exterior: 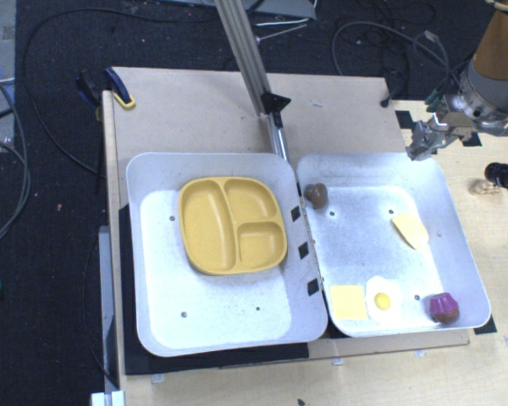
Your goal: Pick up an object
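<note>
- The gripper (422, 146) hangs above the far right corner of the right bin (466, 252) — nothing is between its fingers, but whether they are spread or closed I cannot tell from here.
- Candidates all lie in that bin: a yellow wedge (411, 229) nearest the gripper, a brown lump (317, 194) at the bin's far left corner, and a yellow square (349, 302), a fried egg (383, 298) and a purple piece (444, 308) along its near edge.
- I'd go for the purple piece or the brown lump — both look chunky enough to pinch; the flat ones would likely slip.
- Come straight down, centred, keeping off the bin wall.
- The yellow divided plate (234, 225) sits in the left bin (152, 311), well clear.
</note>
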Action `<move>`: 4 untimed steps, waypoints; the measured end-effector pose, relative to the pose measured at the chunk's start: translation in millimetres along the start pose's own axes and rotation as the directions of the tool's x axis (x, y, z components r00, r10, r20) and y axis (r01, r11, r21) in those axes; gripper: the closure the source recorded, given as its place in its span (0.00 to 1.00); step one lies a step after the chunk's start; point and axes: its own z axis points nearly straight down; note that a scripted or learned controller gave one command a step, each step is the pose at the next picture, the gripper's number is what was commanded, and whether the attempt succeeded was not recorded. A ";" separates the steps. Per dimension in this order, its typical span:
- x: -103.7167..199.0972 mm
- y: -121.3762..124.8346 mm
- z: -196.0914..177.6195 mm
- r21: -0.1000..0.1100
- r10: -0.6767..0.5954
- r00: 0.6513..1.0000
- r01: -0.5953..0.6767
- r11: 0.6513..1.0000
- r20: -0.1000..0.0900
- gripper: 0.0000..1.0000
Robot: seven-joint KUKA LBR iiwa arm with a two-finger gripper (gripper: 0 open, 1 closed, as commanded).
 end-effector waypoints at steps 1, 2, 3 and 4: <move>55.1 -14.6 -6.8 0.006 -0.004 1.000 0.004 1.000 -0.004 1.00; 112.9 -24.3 6.1 0.009 -0.005 1.000 0.005 1.000 -0.004 1.00; 170.2 -47.0 4.3 0.010 -0.005 1.000 0.005 1.000 -0.004 1.00; 215.3 -58.8 3.4 0.010 -0.004 1.000 0.004 1.000 -0.004 1.00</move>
